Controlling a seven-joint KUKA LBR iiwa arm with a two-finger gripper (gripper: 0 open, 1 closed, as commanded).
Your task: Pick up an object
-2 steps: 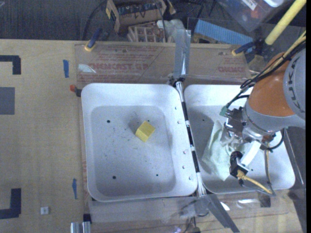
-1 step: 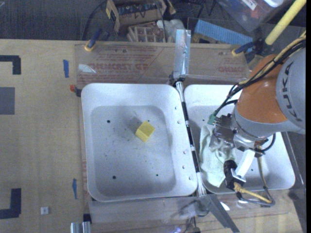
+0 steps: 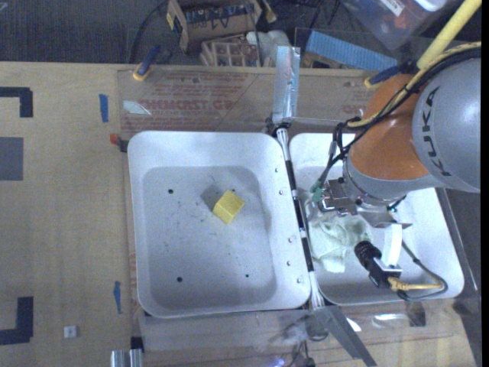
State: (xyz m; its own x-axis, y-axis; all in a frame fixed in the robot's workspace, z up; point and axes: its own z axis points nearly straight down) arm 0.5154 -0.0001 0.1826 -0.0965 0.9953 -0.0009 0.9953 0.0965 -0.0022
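A small yellow block [image 3: 228,206] lies near the middle of the left bin [image 3: 153,167], a little toward the far side. The arm hangs over the right bin [image 3: 451,270], its grey wrist and orange band covering most of it. My gripper [image 3: 333,205] is low at the right bin's left side, above a crumpled pale whitish-green thing [image 3: 334,243] that lies on the bin floor. The wrist hides the fingers and whatever is between them.
A metal divider [image 3: 294,205] separates the two bins. The bench's wooden surface [image 3: 61,205] stretches to the left, with blue tape marks. Boxes and clutter stand beyond the far edge.
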